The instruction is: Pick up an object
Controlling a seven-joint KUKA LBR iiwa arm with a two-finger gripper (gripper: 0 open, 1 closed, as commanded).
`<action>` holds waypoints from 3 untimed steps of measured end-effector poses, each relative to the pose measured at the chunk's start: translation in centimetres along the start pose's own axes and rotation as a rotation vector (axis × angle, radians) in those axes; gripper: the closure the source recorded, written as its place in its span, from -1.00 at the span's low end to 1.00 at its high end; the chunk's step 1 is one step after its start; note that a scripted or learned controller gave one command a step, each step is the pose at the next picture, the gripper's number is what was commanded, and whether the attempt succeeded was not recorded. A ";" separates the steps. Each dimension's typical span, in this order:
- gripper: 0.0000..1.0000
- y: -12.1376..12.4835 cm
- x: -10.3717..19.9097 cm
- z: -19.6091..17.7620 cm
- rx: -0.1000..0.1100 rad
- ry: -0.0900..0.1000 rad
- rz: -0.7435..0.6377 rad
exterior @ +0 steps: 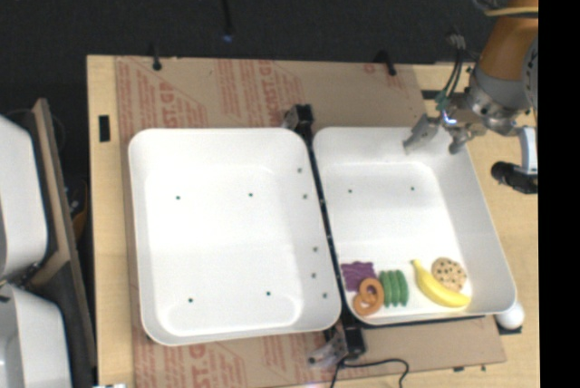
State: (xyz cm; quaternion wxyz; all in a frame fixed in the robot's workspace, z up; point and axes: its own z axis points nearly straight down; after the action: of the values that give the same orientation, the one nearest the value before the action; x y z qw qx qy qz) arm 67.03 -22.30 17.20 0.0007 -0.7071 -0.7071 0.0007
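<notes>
End effector [438, 135] fingers spread apart, holding nothing, over right bin [453, 196] far rim. Banana [438, 286], cookie [448, 271], green piece [394, 286], orange ring [369, 295] and purple piece [357, 272] cluster at the near edge, well apart from it.

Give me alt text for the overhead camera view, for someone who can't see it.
A grey robot arm's open claw hovers over the far edge of the right white bin, gripping nothing. Along that bin's near edge lie a banana, a cookie, a green toy, an orange ring and a purple piece.
</notes>
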 end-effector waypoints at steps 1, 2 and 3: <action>-1.00 -0.5 0.4 6.1 0.002 0.001 0.000; -1.00 -0.5 0.4 7.1 -0.002 -0.001 -0.001; 1.00 -0.4 0.3 6.0 -0.005 -0.002 -0.001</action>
State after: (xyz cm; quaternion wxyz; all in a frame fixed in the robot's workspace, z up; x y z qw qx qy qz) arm 66.61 -21.98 11.25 -0.0016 -0.7066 -0.7076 -0.0002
